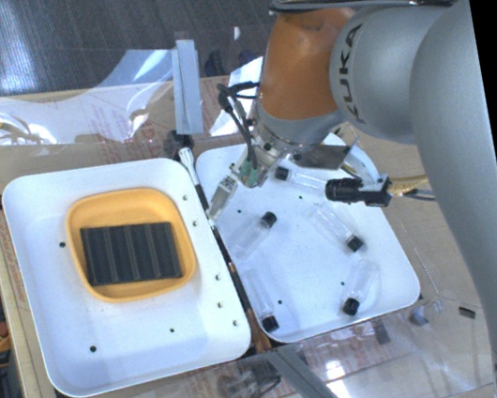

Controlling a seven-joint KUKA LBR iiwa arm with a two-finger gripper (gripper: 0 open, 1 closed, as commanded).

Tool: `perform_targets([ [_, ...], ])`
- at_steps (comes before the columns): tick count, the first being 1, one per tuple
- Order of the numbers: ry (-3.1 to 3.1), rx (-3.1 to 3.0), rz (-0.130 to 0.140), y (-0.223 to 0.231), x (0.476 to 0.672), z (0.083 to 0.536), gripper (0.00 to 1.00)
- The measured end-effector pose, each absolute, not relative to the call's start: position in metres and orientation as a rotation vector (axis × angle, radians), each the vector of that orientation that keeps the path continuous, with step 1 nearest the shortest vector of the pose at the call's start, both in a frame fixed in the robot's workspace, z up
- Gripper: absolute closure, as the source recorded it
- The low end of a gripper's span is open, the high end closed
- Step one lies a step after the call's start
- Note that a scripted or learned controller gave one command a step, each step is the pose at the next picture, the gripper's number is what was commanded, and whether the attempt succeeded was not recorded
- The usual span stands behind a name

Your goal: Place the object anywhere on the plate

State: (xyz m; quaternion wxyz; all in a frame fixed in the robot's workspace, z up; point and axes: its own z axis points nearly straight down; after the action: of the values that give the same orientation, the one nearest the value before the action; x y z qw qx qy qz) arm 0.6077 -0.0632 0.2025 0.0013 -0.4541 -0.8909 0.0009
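Camera view | claw (246,175) above right bin (393,287), grip state unclear | centre on one vial (256,230), then carry to plate (121,206)

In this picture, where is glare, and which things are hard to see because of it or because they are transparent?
In the camera view, strong glare lies on the clear plastic sheet behind the bins; the clear tubes in the right bin almost vanish against the white, showing mainly their black caps; the yellow plate in the left bin is evenly lit and sharp; the arm looks slightly soft.
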Motion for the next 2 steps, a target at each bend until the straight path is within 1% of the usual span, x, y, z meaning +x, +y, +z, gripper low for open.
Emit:
perform_targets([
  [1,-2.797,-1.425,0.003,-0.063,0.608,0.203,0.0],
  [2,-2.971,-1.007,0.002,-0.062,0.588,0.191,0.0],
])
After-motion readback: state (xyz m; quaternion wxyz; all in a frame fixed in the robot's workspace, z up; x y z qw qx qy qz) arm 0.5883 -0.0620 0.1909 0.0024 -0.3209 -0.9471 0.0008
